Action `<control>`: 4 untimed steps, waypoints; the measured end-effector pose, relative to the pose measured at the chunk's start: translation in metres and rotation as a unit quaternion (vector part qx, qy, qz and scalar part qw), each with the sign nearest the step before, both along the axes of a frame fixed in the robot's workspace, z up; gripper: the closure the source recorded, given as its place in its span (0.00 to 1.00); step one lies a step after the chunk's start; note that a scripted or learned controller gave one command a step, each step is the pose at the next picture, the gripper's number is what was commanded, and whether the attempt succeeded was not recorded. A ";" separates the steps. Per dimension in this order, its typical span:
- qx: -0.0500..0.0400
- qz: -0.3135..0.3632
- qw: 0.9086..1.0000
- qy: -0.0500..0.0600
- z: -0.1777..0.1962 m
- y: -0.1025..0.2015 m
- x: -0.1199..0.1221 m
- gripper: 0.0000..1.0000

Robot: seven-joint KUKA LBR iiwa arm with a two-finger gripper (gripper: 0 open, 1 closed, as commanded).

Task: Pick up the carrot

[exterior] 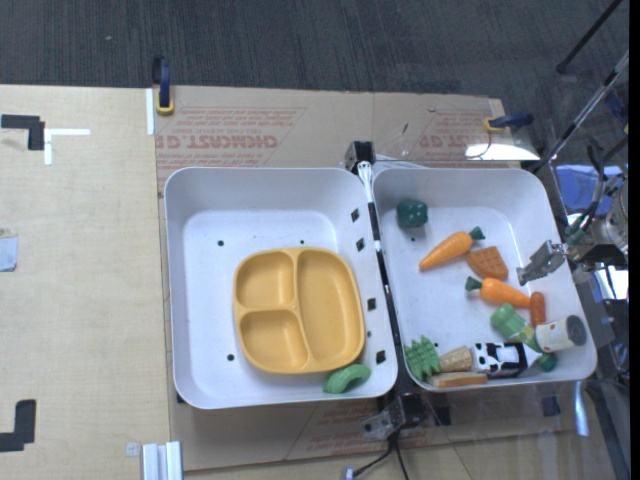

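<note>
Light falls bright and even from above — both white bins [270, 188] read clean, with only soft, faint shadows along their inner walls. Just beyond the right bin's [520, 183] far rim, a patch of glare whitens a clear plastic sheet [490, 148]. The dark floor [350, 28] past it stays dim. Focus is mildly soft throughout — small things look slightly fuzzy.
</note>
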State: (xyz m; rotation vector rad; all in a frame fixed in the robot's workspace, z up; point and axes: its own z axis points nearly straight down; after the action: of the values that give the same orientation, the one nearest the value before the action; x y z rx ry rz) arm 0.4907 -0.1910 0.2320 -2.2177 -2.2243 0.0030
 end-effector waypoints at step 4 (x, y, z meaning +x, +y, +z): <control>0.000 0.152 0.988 -0.001 -0.140 0.084 0.127 0.00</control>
State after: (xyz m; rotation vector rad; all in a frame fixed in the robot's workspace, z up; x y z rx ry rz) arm 0.6177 -0.1071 0.0919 -1.8549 -2.5379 0.0014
